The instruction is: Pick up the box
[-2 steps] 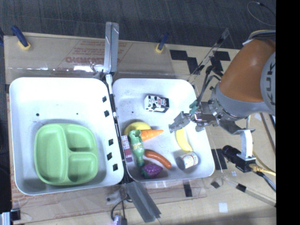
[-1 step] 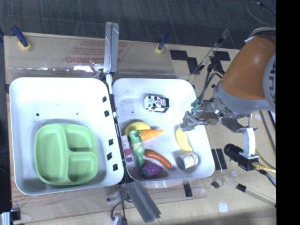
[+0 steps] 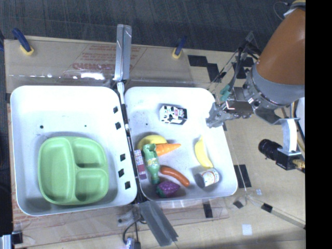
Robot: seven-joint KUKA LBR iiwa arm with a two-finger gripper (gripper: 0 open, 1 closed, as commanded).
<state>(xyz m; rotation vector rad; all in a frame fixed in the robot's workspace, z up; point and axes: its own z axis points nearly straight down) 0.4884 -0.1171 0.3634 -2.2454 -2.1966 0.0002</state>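
Note:
A small black-and-white patterned box (image 3: 173, 114) lies flat in the upper middle of the right bin (image 3: 155, 95). A narrow dark red box (image 3: 139, 163) leans against that bin's left wall. My gripper (image 3: 216, 118) hangs over the bin's right rim, level with the patterned box and about a hand's width to its right. I see nothing in the gripper.
The right bin also holds a banana (image 3: 203, 153), a carrot (image 3: 167, 149), a yellow lemon (image 3: 150, 140), a green bottle (image 3: 152, 164), a red sausage (image 3: 175, 175), purple grapes (image 3: 168, 188) and a can (image 3: 208, 178). A green divided tray (image 3: 73, 170) lies in the left bin.

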